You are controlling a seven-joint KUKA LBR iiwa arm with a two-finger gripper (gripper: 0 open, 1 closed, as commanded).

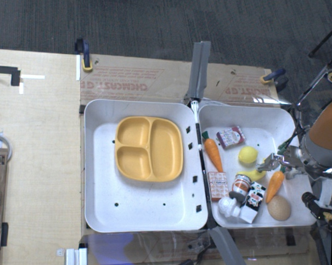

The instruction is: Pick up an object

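Observation:
My gripper [270,162] hangs over the right side of the right bin [287,121], reaching in from the right. It is open, with nothing between its fingers. Just left of it lies a yellow lemon [248,155], and a small yellow piece [256,174] sits below its tips. An orange carrot [274,186] lies right under the wrist. Further left are a second carrot [212,154] and a maroon packet [230,137]. A small can [241,184], a black-and-white carton [253,200], a red box [217,186], a white bottle [227,206] and a tan egg-shaped thing [279,208] crowd the near side.
The left bin [97,208] holds a yellow divided plate [150,149]. A raised divider [197,152] separates the two bins. Clamps [273,77] and a grey post [199,70] stand at the back; dark cables run at the far right.

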